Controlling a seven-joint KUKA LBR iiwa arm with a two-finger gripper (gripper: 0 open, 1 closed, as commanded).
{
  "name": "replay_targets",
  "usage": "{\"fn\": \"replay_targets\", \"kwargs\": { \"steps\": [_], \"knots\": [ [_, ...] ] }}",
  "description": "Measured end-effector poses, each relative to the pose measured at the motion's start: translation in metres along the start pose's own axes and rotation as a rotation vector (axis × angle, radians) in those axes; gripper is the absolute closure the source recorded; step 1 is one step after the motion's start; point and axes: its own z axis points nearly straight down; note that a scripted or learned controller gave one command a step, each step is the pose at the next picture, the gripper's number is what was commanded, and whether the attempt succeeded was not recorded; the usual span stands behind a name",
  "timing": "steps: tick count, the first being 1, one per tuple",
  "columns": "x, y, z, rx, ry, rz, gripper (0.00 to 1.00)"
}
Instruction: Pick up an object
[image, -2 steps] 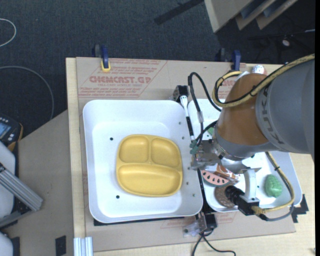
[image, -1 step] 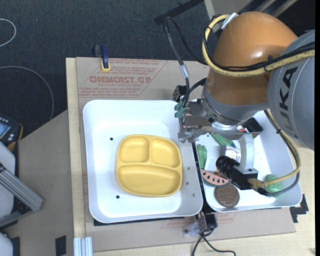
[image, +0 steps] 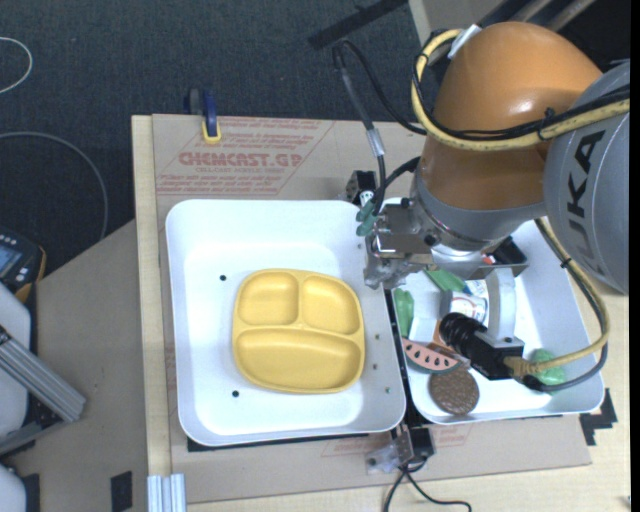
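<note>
**Item: loose objects for picking, two white bins**

Location. The right bin (image: 578, 300) holds the small pieces, and the arm (image: 500, 110) hangs over its far left part.
- Green piece (image: 403, 308): lies against the bin's left wall, just near of the gripper (image: 432, 268).
- Striped slice (image: 428, 354): brown and orange, lies nearer along the same wall.
- Brown disc (image: 453, 392): flat, sits at the near edge, touching or almost touching the slice.
- White packet (image: 472, 292): red and teal print, mostly hidden under the wrist.

The left bin (image: 190, 300) holds one yellow divided plate (image: 298, 330), lying flat in the middle, well apart from the gripper.

Claw state. Cannot be told, because the wrist hides it from above.

Handling, judged.
- The small pieces look like light, rigid toy food with a smooth finish, so they are likely to slip.
- Green piece: narrow, best pinched across its short width. The wall beside it leaves little room on the left.
- Brown disc: thin and flat to the floor, so only its edges offer a hold, across the diameter.
- Striped slice: crowds the disc on the far side.
- Yellow divided plate: stiff, light and glossy, too wide to span. Take it by a raised divider or the rim.

Most accessible: the green piece, directly beside the gripper.
</note>
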Motion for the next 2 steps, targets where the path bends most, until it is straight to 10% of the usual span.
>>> {"fn": "replay_targets", "kwargs": {
  "steps": [2],
  "knots": [
    [0.0011,0.0007,-0.0200,-0.002,-0.001,-0.003,1.00]
  ]
}}
